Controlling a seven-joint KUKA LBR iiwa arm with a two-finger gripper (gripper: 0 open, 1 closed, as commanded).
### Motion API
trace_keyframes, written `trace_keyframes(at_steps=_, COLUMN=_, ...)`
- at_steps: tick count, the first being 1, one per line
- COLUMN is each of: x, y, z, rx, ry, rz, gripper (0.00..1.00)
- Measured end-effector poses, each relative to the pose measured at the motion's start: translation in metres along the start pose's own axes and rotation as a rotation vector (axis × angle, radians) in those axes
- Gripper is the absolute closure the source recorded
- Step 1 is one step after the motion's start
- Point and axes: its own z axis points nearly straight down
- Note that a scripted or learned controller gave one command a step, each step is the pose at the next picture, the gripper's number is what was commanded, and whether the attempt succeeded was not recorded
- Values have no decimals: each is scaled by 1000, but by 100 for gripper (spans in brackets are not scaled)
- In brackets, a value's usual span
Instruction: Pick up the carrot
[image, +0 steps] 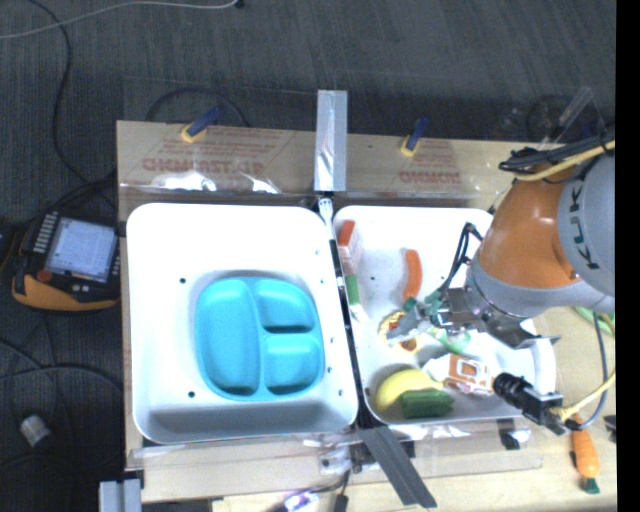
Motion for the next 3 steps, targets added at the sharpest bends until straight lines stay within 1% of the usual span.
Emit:
trace_keyframes(at_steps=1, x=-31, y=22, z=25, rx=0, ry=0, rz=28, gripper=0)
trace_keyframes(at_steps=2, x=-31, y=22, z=25, rx=0, ry=0, rz=28, gripper=0)
trace_keyframes(at_steps=3, x=-24, y=33, z=94, rx=-4, ry=0, rz=-97, gripper=0)
